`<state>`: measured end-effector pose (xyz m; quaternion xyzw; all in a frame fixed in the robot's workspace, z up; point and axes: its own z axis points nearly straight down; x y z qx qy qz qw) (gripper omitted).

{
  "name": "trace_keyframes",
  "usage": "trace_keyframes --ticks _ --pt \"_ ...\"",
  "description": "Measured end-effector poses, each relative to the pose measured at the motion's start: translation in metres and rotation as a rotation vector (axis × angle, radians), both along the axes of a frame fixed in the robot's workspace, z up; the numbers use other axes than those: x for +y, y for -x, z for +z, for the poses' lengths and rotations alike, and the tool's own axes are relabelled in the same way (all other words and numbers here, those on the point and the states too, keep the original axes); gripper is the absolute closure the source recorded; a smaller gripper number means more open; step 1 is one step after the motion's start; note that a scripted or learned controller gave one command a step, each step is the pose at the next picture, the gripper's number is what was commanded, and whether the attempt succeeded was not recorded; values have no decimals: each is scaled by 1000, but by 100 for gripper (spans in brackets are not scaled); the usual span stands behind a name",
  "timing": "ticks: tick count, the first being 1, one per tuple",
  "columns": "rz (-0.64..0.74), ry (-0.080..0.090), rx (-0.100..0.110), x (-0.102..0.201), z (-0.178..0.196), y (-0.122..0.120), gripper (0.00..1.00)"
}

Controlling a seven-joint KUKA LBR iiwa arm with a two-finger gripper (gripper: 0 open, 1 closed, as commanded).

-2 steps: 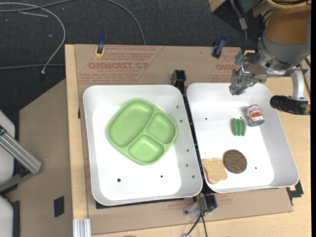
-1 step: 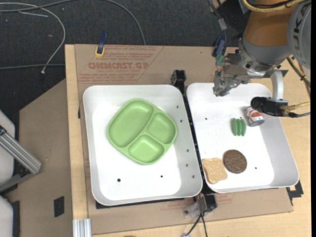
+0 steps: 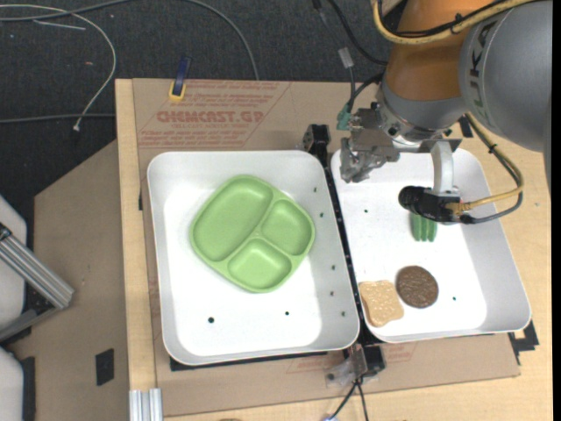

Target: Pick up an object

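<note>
Three small things lie in the right bin (image 3: 500, 261), any of which would serve. The green piece (image 3: 424, 227), a slim ribbed thing like a bean pod, lies right of centre in the frame, partly under a black fitting. The brown disc (image 3: 416, 286) sits lower right, with the tan slice (image 3: 381, 302) touching its left side, against the bin's left wall.

All three look light. The disc and slice are flat and low, so they would be awkward to pinch from above; the slice also looks soft or crumbly. The green piece seems firmer, and I would judge a grip across its narrow width the best hold.

The gripper (image 3: 355, 163) hangs at upper centre-right, over the top left corner of the right bin, well apart from all three. Nothing is between its fingers; whether they stand wide or narrow I cannot tell.

The left bin (image 3: 175, 235) holds a green tray (image 3: 252, 232) with three compartments, all bare, lying near the bin's middle.
</note>
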<state>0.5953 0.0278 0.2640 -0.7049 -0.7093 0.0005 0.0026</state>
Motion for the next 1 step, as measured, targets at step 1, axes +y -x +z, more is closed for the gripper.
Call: trace_keyframes --ticks 1 --pt "0 0 1 60 -20 7 100"
